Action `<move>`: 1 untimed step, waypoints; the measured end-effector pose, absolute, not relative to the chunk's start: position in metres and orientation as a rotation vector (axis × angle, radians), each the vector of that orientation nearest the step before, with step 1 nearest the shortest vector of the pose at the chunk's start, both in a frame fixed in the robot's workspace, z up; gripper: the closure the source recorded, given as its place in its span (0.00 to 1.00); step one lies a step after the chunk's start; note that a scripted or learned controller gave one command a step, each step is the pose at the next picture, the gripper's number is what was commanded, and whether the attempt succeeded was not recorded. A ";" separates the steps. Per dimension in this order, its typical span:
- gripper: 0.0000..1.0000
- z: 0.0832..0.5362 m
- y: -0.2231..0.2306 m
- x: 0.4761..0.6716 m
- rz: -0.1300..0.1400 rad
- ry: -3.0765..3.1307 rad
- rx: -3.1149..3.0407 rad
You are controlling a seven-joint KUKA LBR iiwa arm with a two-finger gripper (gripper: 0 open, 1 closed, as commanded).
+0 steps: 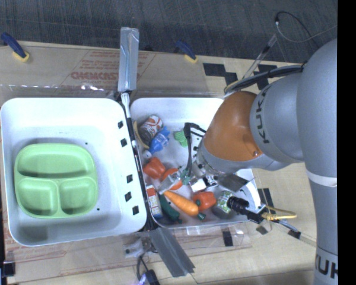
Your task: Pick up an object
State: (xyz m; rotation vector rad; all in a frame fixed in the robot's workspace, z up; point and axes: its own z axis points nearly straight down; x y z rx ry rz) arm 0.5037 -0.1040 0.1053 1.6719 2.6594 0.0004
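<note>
Robot lab: KUKA arm [285, 117], taped bins [24, 117], clamped cardboard [77, 64], cables [296, 25].

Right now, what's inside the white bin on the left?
A green tray with three compartments lies inside the left bin. Whatever is beneath the tray is covered.

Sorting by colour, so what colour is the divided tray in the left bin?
Light green tray, seen clearly in the camera view.

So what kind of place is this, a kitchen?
More likely a robotics lab: a KUKA arm over two white bins, toy food like a carrot, and a green tray.
</note>
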 end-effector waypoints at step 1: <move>1.00 0.115 -0.105 0.504 -0.001 2.662 1.669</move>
